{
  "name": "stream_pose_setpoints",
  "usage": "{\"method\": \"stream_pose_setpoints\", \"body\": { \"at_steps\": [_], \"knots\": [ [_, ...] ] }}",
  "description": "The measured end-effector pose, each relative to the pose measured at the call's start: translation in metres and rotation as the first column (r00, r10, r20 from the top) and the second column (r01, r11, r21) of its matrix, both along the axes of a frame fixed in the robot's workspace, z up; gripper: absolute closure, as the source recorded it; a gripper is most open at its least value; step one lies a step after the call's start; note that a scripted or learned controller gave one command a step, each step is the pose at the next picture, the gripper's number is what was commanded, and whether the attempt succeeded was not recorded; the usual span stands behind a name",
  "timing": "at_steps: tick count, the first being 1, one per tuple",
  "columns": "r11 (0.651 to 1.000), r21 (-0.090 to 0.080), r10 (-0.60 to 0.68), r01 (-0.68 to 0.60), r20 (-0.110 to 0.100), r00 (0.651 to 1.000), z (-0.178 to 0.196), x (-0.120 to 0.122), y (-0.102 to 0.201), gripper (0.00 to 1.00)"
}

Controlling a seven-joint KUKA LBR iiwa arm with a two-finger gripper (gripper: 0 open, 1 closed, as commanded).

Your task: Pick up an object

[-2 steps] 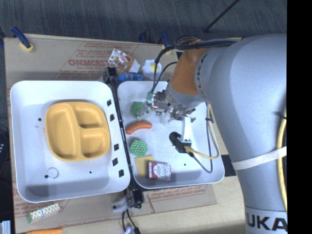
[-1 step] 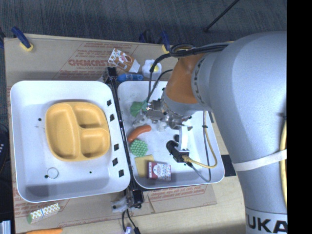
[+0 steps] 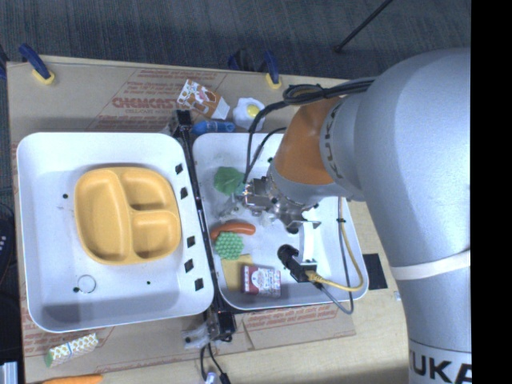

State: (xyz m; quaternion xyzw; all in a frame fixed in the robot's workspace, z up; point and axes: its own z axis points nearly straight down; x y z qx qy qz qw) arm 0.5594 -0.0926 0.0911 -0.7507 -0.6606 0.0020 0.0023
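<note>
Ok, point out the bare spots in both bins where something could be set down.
Left bin: bare floor rings the yellow tray, widest along the near edge. Right bin: crowded; the arm covers its middle, with the green pieces, orange sausage and red packet along its left side.

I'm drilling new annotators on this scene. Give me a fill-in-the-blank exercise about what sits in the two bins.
1. The yellow divided tray lies in the ____ bin.
2. The arm reaches over the ____ bin.
3. The orange sausage-shaped toy lies directly above a round ____ object in the picture.
4. The red and white box lies near the right bin's ____ edge.

Missing words: left; right; green; bottom
</note>
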Motion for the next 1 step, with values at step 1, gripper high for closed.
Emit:
{"method": "stream_pose_setpoints", "body": {
  "at_steps": [1],
  "knots": [
    [0.962, -0.001, 0.273, -0.273, 0.004, 0.962, 0.0006, 0.0496, -0.0207, 0.0]
  ]
}}
